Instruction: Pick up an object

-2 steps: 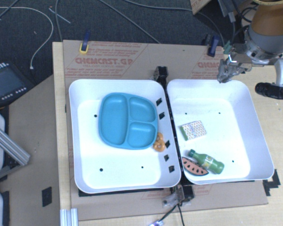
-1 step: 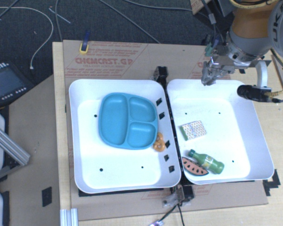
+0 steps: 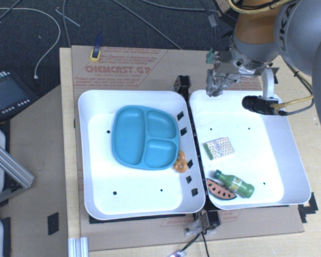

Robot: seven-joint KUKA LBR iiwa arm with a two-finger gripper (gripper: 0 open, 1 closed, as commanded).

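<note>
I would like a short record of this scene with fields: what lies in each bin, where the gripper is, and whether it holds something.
left bin: blue divided plate; small orange-brown item touching the plate's lower right edge
right bin: small checked packet; green bottle lying on its side; watermelon slice toy beside the bottle
gripper: above the far left corner of the right bin, away from the items
held thing: none seen between the fingers
fingers open or shut: cannot tell
</note>
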